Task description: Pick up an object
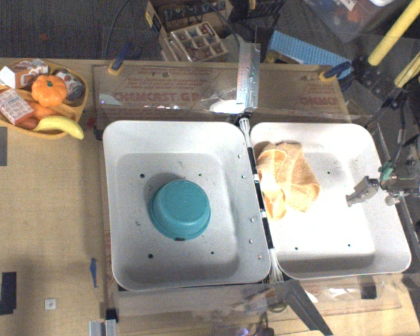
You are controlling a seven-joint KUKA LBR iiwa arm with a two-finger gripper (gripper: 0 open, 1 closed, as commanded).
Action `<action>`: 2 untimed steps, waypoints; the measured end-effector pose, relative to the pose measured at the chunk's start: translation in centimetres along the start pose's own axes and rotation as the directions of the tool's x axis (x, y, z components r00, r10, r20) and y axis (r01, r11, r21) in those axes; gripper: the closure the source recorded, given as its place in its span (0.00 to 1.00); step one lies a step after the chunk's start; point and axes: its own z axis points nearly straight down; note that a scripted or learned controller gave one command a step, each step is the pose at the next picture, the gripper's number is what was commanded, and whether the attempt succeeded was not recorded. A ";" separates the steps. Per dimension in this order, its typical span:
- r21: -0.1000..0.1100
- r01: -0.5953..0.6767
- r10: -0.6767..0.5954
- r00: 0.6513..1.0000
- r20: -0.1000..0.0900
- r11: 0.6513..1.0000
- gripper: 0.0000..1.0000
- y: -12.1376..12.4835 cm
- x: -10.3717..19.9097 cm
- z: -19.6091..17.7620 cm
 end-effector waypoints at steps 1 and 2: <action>0.001 0.016 -0.016 1.000 0.000 1.000 0.00 4.8 5.3 5.4; -0.008 0.194 -0.194 0.981 0.004 0.981 0.00 11.1 5.2 12.1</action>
